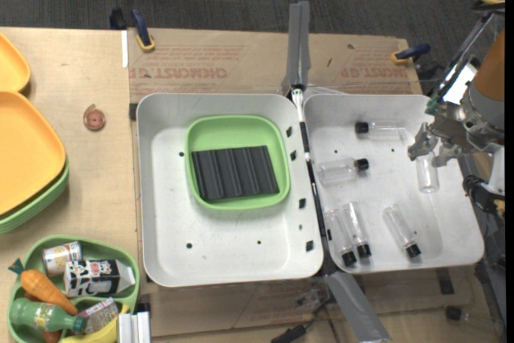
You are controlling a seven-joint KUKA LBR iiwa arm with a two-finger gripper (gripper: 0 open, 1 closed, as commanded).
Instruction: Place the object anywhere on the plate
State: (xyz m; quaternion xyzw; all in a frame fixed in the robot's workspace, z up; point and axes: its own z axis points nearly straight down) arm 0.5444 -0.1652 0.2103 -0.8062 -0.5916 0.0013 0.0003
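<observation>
Vial (429, 175) hangs between tool (426, 150) fingers, right bin.

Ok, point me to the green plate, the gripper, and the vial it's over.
green plate (238, 130): camera view, on its bare far rim.
gripper (428, 153): camera view, between its fingers.
vial (429, 175): camera view, on its clear body below the gripper.

One camera looks down on me from above the bench (96, 76), tilted, far enough to take in both white bins (161, 253) side by side. My arm (490, 84) enters from its right.
</observation>
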